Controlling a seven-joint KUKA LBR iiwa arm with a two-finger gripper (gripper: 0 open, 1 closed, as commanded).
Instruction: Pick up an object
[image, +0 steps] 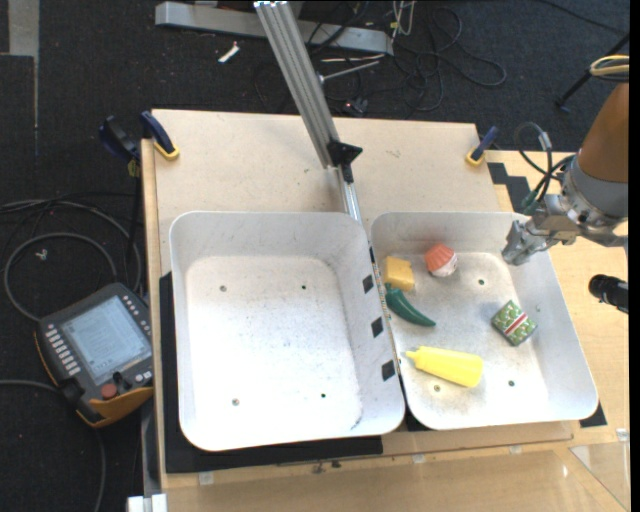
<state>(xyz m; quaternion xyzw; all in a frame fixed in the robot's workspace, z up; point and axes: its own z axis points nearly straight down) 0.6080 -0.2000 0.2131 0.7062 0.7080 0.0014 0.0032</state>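
Hovering end effector (522, 243) above green patterned box (513, 322), print unreadable.

You look down from one fixed camera above the bench (300, 160), tilted so the far edge sits at top. Both white bins (270, 330) lie fairly near, mid-frame; dark floor surrounds the bench.

Even, bright overhead light, soft faint shadows, mild glare on the white bins (270, 232), slightly grainy focus.
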